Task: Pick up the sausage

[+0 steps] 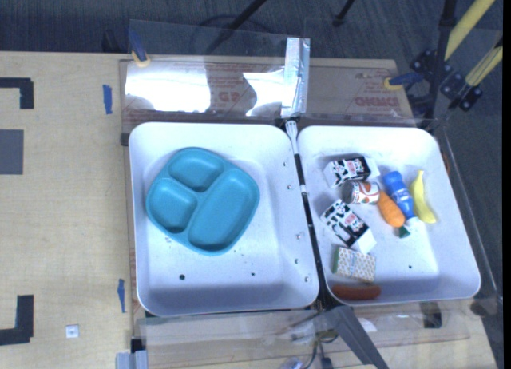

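The sausage (355,291) is a small reddish-brown link lying flat at the front edge of the right bin (455,240), just below a pale patterned packet (355,263).
The right bin also holds two black-and-white cartons (348,169) (345,220), a small can (363,192), a carrot (390,210), a blue bottle (397,192) and a banana (421,196). A blue sectioned plate (202,199) lies in the left bin (160,279). A clear wall stands behind both bins.
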Available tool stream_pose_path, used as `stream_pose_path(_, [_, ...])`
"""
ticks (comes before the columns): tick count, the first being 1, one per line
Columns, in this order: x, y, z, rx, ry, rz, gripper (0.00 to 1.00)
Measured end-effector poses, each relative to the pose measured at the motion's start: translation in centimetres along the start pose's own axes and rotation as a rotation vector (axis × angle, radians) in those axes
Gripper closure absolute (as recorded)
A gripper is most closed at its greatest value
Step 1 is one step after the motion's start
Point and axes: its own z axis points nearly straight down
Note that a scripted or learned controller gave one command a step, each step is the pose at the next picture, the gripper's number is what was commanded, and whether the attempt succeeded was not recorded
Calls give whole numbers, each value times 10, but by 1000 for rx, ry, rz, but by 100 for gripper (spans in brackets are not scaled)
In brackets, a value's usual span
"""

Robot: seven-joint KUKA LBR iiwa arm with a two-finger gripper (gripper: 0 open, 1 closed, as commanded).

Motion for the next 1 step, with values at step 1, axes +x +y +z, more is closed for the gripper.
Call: stream_pose_path(1, [-25, 33, 0, -1, -7, 189, 100])
